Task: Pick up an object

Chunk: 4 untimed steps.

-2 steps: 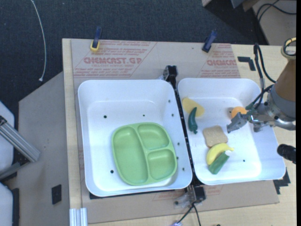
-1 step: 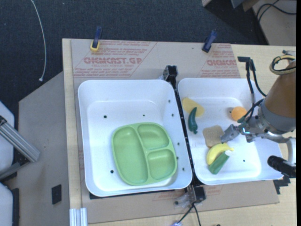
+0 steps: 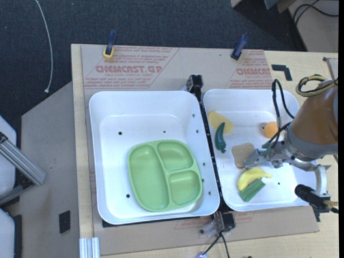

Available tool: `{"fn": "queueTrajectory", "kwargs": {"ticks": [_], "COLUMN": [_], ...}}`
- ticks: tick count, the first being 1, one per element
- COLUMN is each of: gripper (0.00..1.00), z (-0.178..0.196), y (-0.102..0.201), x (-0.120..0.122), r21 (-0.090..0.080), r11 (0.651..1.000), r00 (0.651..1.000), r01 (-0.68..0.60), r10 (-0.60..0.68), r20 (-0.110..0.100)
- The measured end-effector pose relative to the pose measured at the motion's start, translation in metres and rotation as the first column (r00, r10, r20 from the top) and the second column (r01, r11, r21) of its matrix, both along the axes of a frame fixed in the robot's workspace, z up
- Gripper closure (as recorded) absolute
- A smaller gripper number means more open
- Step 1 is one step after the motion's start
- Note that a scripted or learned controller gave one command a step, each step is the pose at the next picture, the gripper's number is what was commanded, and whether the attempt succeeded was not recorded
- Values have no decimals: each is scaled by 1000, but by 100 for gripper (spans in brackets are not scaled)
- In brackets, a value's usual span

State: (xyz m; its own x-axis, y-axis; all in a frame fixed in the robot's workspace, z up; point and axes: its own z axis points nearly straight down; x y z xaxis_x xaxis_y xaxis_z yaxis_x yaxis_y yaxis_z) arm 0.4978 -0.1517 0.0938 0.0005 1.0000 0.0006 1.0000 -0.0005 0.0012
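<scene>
The grey-and-orange robot arm [image 3: 314, 125] is reaching in over the table's [image 3: 161, 63] right edge and hanging above the right-hand shallow white bin [image 3: 236, 98], while the left-hand white bin [image 3: 107, 122] is carrying a pale green three-compartment plastic tray [image 3: 164, 173] near its front. The claw [image 3: 257, 160] is sitting low over the bin's middle, just beside a tan square sponge-like piece [image 3: 242, 152] and just above a yellow banana-shaped toy [image 3: 252, 177] lying against a green block [image 3: 251, 191]; whether it is apart or together I cannot tell. I am judging this as the approach step, so the next move is calling for settling on one piece and dropping squarely over it.
</scene>
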Motion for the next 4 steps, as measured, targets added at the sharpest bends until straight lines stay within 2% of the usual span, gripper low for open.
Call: {"fn": "queueTrajectory", "kwargs": {"ticks": [1, 3, 4], "gripper": [100, 100, 100], "z": [10, 122, 147], "y": [0, 5, 5], "x": [1, 7, 8], "r21": [0, -1, -3], "r11": [1000, 1000, 1000], "r00": [1000, 1000, 1000], "r01": [0, -1, -1], "r10": [0, 1, 1], "r20": [2, 0, 4]}}
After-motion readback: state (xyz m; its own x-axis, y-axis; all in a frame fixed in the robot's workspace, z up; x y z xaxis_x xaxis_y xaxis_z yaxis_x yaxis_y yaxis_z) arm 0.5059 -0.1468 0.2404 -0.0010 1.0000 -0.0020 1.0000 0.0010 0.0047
